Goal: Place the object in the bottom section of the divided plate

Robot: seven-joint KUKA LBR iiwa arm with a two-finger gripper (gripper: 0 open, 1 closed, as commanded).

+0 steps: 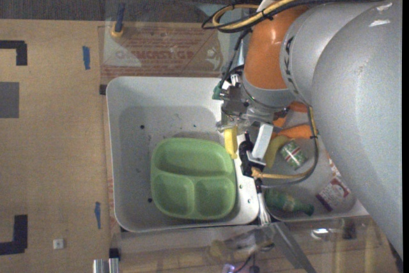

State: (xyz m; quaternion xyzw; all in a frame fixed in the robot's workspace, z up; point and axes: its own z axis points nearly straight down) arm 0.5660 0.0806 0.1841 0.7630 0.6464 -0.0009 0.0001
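I'm looking at the gripper (pixel 238 149) hanging over the rim between the two bins, just at the right edge of the plate (pixel 193 178). A yellow piece (pixel 230 141) is showing at its lower end, pointing down toward the plate's upper right corner, but I cannot tell whether that is a held object or part of the tool, and the fingers themselves are lost in the clutter of brackets and cable, so how far they are parted I cannot say. The green plate is lying in the left bin (pixel 128 137), toward its near right corner, with one wide section at the top and two smaller ones along the bottom; all three are looking bare to me. Above the gripper, the wrist with its orange band (pixel 271 54) and the big grey arm (pixel 358 93) are filling the right side and covering most of the right bin (pixel 350 209). In what is showing of that bin I'm seeing a green and white can (pixel 294 154), an orange shape (pixel 300 132) behind it, a green bottle (pixel 291 203) lying on its side, and a red and white packet (pixel 333 192). A yellow and black cable (pixel 281 4) is looping over the wrist.
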